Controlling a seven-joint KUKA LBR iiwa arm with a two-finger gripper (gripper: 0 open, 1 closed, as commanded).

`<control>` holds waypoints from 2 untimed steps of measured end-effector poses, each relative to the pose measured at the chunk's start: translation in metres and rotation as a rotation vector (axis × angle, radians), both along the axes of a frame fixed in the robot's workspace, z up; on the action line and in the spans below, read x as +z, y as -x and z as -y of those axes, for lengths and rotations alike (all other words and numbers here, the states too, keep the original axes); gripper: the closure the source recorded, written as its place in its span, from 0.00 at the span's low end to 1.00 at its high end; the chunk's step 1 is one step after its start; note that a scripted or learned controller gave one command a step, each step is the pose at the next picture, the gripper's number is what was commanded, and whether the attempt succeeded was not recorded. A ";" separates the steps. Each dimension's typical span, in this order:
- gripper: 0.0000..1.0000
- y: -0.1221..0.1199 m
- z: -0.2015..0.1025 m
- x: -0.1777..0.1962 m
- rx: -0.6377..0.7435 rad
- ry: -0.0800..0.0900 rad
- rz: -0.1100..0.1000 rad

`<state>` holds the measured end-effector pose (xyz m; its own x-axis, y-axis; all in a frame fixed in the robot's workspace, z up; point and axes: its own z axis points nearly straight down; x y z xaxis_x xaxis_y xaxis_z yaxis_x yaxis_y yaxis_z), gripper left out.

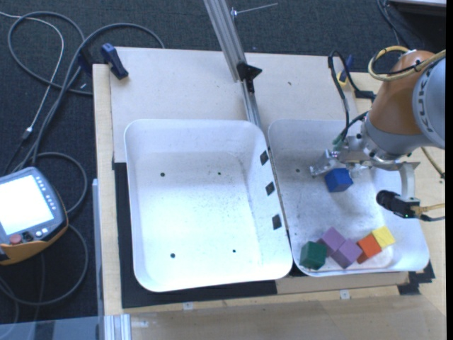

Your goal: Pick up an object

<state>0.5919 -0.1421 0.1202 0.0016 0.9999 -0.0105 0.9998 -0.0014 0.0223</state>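
A: What is sitting in the right bin (304, 211)?

B: A blue cube (339, 180) is lying just under the gripper (333, 163), with the arm (403, 112) reaching in above it.

A: And along the near edge?

B: A green block (312, 254), two purple blocks (340, 247), an orange block (369, 246) and a yellow block (383, 236) are crowding together. The left bin (141, 190) is lying alongside, and a teach pendant (27, 212) is resting on the floor

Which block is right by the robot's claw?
The blue block. It sits alone just under the claw, while the green, purple, orange and yellow blocks huddle together at the right bin's near edge.
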 end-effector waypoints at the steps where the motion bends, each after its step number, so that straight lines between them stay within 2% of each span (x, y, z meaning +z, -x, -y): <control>1: 0.00 0.007 -0.018 -0.006 0.001 0.011 0.017; 2: 0.00 -0.030 0.026 -0.019 0.000 -0.007 -0.017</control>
<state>0.6217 -0.1680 0.1008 0.0016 1.0000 -0.0039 1.0000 -0.0015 0.0056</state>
